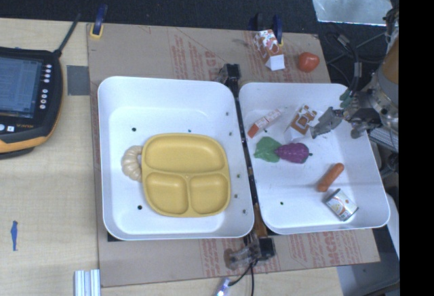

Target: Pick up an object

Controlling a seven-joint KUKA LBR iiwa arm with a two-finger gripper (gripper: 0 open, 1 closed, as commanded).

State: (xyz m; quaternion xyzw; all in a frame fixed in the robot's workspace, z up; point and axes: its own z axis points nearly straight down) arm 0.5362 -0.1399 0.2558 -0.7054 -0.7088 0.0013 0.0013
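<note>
While my arm reaches in from the right, my pincer (340, 120) hangs over the upper right part of the right bin (359, 217), its fingers spread apart with nothing between them. One dark fingertip sits just beside a small red-and-white carton (302, 119). To the left of that carton lies a slim tube with a red end (264, 122). Below these, a green piece (267, 150) touches a purple eggplant (293, 152). Further down are an orange sausage shape (330, 177) and a small can (340, 204) lying near the bin's lower right corner. In the left bin (115, 101) rests a yellow divided tray (184, 174) with a pale round object (131, 162) tucked against its left edge. On the table beyond the bins stand another carton (270, 47) and a red tomato (308, 61).
</note>
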